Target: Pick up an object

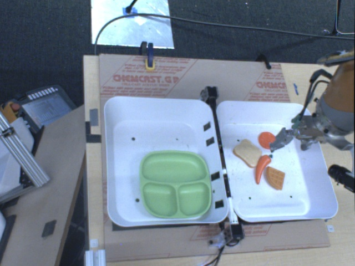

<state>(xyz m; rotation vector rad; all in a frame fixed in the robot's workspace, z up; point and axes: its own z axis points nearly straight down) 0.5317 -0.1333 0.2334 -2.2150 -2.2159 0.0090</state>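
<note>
Camera view, two white bins: left bin holds one green divided plate; right bin holds one bread slice, one tomato, one carrot, one cracker; tool, fingers' state unclear, over the tomato.

Green divided plate in left bin, toy foods in right bin, tool beside red piece

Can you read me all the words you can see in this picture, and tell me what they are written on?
"CHEMCAST GP" in red, on the brown board behind the left bin.
"CHEMCAST" again in red, on the same board behind the right bin; its end is hard to read.
More red print on the board's front edge is too small to read.
The grey device on the left has a panel too blurred to read.
</note>
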